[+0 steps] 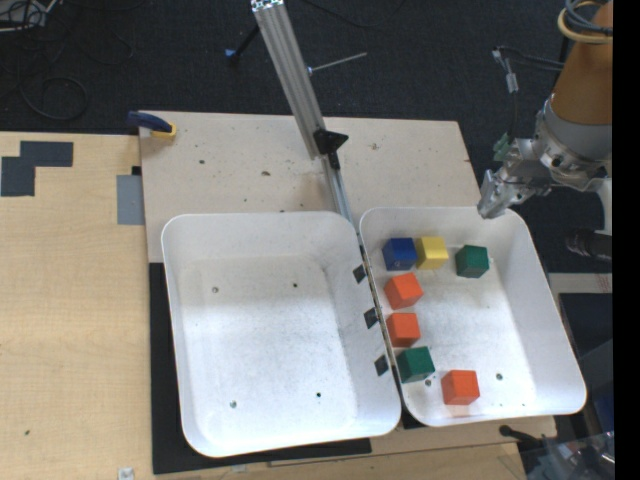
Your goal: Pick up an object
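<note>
7 cubes sit in the right bin (545, 298): blue cube (399, 253), yellow cube (433, 251), 2 green, 3 orange. Hand (492, 205) hovers over the bin's far rim, just beyond the green cube (472, 261), gripping nothing I can see; its opening, cannot tell from here

Single fixed camera, mounted above the bench (400, 158), looking down at a slant. Both white bins fall fully in view: left bin (200, 258) toward the middle, right bin (540, 308) toward the right edge. The far edge of the bench sits high in view, with dark floor beyond it; the near edge runs along the bottom. Range is moderate, wide enough to take in both bins plus a wooden surface (70, 298) to the left. The arm (585, 78) enters at upper right.
</note>
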Tool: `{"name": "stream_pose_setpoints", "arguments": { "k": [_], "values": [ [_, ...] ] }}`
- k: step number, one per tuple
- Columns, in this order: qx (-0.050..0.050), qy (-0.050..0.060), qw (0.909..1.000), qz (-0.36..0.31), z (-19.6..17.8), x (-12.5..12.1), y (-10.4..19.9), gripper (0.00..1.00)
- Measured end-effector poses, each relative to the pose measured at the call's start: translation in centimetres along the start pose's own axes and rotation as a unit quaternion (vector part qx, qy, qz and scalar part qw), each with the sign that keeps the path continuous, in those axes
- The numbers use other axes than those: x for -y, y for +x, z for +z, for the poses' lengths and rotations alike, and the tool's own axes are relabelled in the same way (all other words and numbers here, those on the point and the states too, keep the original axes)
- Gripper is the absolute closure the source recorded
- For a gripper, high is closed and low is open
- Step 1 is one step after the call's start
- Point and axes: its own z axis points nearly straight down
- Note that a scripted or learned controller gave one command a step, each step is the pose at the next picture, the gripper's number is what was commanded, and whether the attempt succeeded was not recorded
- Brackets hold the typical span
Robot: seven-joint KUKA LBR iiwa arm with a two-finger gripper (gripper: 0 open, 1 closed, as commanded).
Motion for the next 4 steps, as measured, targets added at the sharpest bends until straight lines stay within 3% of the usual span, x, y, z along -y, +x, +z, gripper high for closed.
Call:
{"name": "stream_pose_setpoints", "arguments": {
  "k": [2, 4],
  "values": [
    [-0.001, 0.001, 1.0, -0.001, -0.3, 1.2, 10.3, 1.0],
    [-0.001, 0.002, 1.0, -0.002, 2.4, 3.4, 22.4, 1.0]
  ]
}}
